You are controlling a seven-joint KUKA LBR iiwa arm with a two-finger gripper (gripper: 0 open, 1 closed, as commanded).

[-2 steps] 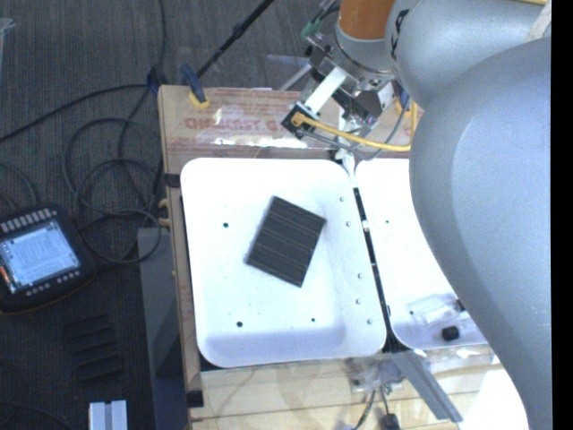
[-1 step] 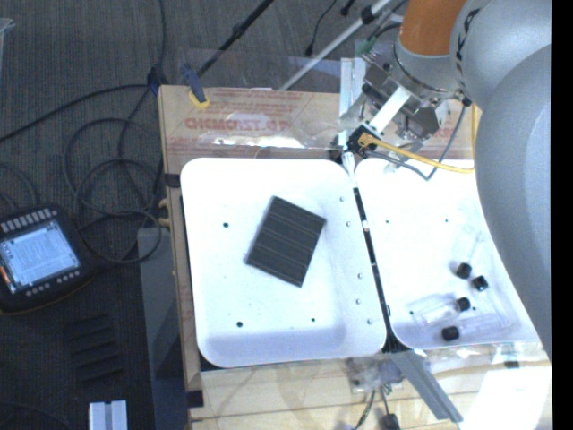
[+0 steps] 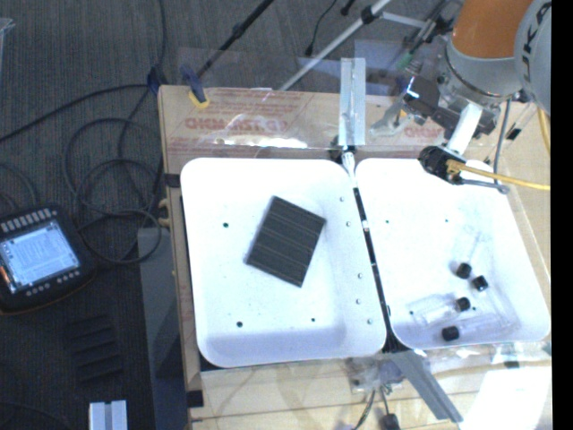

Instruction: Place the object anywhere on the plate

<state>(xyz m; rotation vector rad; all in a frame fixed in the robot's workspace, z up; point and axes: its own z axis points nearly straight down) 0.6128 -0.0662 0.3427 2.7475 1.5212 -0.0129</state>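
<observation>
The plate (image 3: 286, 240) is a dark ribbed rectangle lying flat and slightly turned in the left bin (image 3: 206, 321). Several small black pieces (image 3: 463, 269) and a clear tube-like piece (image 3: 430, 310) lie in the lower right part of the right bin (image 3: 403, 204). My gripper (image 3: 400, 115) hangs above the back edge of the right bin, near the divider between the bins. It is well away from both the plate and the small pieces. Nothing shows in it.
A black fitting with a yellow cable (image 3: 443, 163) hangs over the right bin's back edge. An upright metal post (image 3: 353, 97) stands behind the bins' divider. Cables and a handheld controller (image 3: 36, 256) lie on the floor at left.
</observation>
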